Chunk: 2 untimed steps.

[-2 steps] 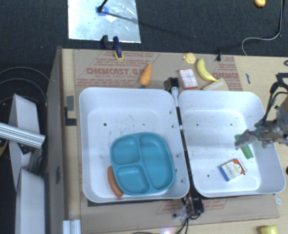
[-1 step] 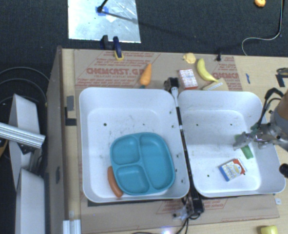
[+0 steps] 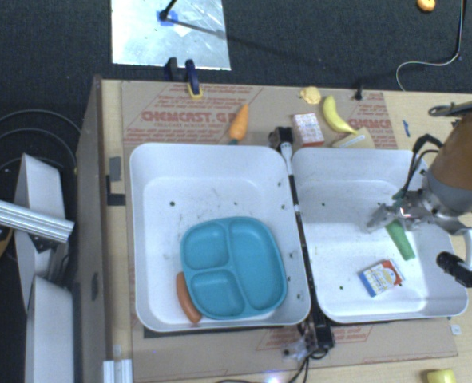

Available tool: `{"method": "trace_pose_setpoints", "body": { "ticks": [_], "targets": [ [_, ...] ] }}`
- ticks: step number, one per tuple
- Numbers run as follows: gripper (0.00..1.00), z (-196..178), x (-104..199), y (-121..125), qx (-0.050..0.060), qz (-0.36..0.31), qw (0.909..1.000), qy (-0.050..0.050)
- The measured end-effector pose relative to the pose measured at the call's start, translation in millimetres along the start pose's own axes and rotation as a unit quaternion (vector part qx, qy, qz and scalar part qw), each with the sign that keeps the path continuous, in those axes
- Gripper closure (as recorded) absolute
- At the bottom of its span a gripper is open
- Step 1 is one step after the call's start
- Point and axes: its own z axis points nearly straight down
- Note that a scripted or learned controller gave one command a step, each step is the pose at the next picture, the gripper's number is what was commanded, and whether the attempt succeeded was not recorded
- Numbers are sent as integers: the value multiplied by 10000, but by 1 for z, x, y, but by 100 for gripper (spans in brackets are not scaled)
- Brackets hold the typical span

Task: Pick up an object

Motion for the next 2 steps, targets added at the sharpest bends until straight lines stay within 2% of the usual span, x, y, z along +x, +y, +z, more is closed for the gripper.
{"method": "trace_pose_setpoints", "body": {
  "ticks": [1,2],
  "targets": [
    [100,-12,0,-1,1,7,10000,4],
    [100,-55,74,86,-37,-35,10000,3]
  ]
}}
